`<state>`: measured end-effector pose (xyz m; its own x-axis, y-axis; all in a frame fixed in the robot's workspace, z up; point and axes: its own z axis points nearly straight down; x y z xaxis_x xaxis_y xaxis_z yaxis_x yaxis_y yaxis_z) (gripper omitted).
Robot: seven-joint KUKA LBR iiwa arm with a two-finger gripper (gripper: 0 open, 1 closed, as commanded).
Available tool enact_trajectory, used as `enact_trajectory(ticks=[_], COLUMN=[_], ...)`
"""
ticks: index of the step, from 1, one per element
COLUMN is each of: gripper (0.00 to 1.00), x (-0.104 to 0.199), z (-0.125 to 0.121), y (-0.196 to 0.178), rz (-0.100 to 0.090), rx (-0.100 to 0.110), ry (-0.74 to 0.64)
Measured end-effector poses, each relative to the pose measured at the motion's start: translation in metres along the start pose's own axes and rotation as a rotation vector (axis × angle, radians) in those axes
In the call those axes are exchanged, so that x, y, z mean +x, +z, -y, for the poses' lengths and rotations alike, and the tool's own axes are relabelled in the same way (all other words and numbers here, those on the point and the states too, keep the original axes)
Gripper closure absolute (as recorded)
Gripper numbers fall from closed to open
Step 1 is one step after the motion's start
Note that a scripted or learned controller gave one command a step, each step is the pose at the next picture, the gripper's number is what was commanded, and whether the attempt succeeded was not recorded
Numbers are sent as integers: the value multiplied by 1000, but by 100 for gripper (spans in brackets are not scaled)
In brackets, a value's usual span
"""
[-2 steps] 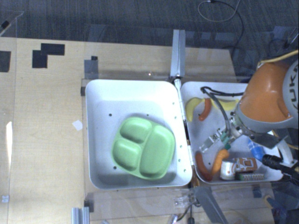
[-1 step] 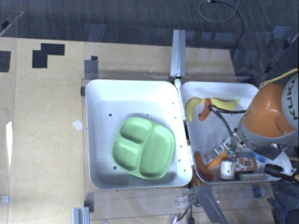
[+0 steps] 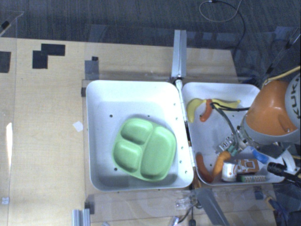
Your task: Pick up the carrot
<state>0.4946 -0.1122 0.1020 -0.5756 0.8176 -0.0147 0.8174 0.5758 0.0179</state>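
The carrot [image 3: 219, 165], lying at the right bin's [image 3: 209, 126] six o'clock edge just under the gripper [image 3: 232, 146], looks light, stiff and smooth, best pinched across its thicker middle, though whether the gripper is open cannot be told.

You are looking through one fixed camera mounted above the bench [image 3: 42, 126], tilting down at a slant and standing far enough back to be taking in both white bins: the left bin [image 3: 96, 126] near centre, the right bin [image 3: 207, 135] toward the right edge, with dark floor [image 3: 117, 8] running along the top.
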Motion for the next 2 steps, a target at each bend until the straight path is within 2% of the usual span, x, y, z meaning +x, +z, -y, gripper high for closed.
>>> enact_trajectory(ticks=[1,2], gripper=[100,100], x=[60,-23], z=[-38,10], y=[-84,-9], rz=[-11,-11], rx=[10,13], ry=[-209,-164])
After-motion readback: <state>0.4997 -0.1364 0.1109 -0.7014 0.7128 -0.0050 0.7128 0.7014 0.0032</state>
